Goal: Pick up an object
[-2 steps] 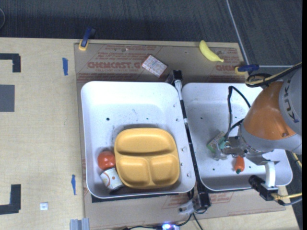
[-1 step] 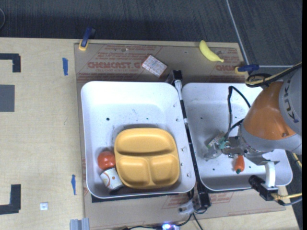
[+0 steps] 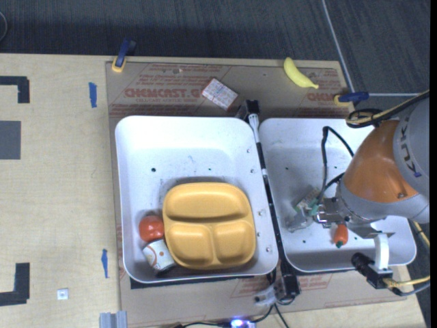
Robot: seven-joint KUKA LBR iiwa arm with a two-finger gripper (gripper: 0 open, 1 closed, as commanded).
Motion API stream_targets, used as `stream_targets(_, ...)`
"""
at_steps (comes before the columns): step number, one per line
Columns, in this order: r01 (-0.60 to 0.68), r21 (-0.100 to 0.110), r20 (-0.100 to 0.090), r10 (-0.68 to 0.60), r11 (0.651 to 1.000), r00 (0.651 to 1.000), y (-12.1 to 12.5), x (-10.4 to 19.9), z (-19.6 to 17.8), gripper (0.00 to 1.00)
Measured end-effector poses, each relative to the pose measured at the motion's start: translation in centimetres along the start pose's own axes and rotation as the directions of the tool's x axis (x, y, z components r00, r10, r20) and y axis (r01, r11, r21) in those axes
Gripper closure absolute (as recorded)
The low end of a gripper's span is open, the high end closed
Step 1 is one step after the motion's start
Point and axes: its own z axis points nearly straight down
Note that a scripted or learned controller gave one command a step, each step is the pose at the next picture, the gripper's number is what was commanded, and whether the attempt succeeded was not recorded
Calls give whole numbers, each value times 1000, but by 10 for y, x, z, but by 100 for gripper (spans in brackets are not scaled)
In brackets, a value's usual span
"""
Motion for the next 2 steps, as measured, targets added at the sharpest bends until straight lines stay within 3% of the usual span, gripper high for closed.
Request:
stream_targets(1,1,-1,0,-1,1000,1000,0,-1,0,0)
stream_targets(2,0,-5,1,0,1000,1000,2,-1,-10,100)
